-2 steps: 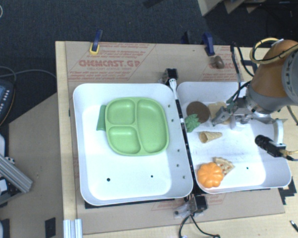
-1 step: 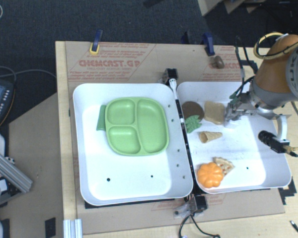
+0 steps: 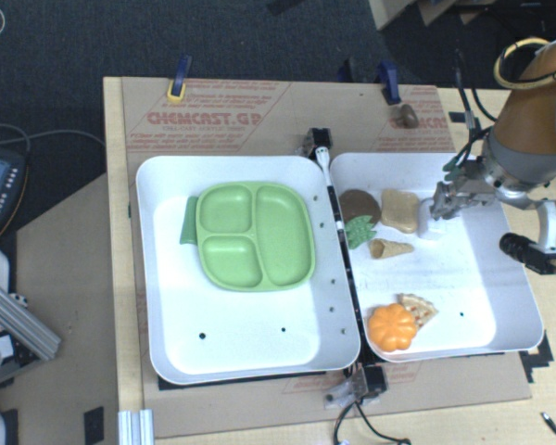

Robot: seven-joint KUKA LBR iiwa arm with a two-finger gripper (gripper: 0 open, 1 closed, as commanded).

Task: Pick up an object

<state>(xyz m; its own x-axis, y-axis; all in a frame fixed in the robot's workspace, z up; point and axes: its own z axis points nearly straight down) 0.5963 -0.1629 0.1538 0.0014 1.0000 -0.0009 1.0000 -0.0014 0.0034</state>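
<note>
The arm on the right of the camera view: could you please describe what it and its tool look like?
The arm has a grey body with a broad orange band above the wrist. A yellowish cable loops over the orange section, and thin dark cables run alongside it. The tool is a small, pale grey metal assembly. A black cylindrical part projects below the wrist.

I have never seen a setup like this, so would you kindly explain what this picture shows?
It is one camera fixed above a bench, looking down at a slant. A robot arm, grey with an orange band, reaches in from the right; its pincer hangs low over the right bin, beside a tan block. That bin also holds a brown disc, a green toy, a small cone, an orange pumpkin and a cracker-like piece. The left bin holds a green divided plate. Nothing looks held.
</note>
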